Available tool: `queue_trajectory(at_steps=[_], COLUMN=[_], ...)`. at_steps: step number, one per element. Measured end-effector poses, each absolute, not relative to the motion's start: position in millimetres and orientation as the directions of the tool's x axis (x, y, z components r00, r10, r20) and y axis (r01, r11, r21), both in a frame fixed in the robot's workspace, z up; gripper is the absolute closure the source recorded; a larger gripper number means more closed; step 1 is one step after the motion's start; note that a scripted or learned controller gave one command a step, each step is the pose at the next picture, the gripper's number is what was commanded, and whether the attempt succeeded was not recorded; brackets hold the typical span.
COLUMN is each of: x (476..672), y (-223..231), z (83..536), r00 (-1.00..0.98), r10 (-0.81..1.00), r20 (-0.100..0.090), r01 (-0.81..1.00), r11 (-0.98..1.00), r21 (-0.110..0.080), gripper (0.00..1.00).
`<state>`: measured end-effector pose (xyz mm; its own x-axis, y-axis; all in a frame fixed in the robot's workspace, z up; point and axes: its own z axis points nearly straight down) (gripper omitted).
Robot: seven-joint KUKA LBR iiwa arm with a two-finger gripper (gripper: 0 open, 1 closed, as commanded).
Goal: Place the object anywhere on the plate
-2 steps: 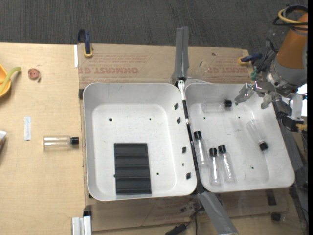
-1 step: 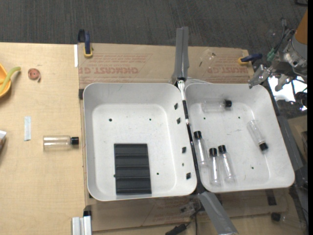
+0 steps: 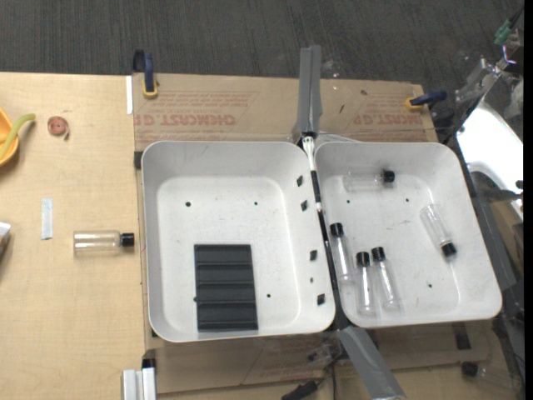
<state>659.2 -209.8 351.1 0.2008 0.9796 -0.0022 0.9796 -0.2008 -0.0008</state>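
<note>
Five vials (image 3: 365, 280) in right bin (image 3: 466, 173), black plate (image 3: 225, 287)

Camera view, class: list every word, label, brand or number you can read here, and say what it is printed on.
"CHEMCAST GP": red print, upside down, on the brown cardboard sheet behind the left bin.
Second red line under it: too small to read.
Clear vials in the right bin: no readable labels.
</note>
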Motion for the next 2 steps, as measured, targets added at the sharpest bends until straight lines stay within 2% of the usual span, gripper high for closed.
queue_trajectory(at_steps=[1, 2], x=[608.1, 659.5], y=[-214, -158], z=[441, 440], r00=[0.206, 0.325], r10=[0.979, 0.946], r20=[-0.002, -0.003], r01=[0.979, 0.946], r11=[-0.206, -0.325], r21=[-0.002, -0.002], gripper=[0.00, 0.00])
